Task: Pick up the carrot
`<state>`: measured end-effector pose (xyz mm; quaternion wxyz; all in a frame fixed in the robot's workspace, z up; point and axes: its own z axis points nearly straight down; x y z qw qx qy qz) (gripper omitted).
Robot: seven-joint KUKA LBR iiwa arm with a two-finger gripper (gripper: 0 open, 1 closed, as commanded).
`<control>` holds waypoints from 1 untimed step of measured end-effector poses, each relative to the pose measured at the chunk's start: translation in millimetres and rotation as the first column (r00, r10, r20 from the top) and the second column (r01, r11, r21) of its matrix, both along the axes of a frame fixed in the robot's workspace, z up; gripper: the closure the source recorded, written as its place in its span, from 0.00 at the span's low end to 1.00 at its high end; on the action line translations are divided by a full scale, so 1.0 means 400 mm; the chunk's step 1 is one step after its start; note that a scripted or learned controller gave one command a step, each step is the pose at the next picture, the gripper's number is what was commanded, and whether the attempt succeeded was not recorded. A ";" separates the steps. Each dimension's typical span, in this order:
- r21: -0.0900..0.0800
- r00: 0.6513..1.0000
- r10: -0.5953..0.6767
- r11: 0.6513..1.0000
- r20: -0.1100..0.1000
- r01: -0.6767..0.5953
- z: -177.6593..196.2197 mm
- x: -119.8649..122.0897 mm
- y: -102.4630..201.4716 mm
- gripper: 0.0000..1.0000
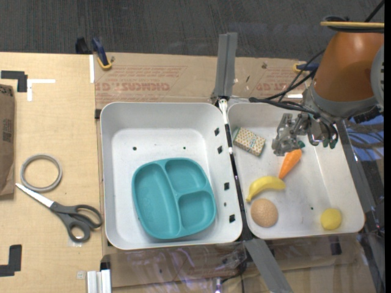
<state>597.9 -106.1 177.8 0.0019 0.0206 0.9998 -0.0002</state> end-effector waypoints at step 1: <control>0.001 0.961 0.276 0.961 -0.001 -0.276 0.036 -0.029 0.073 1.00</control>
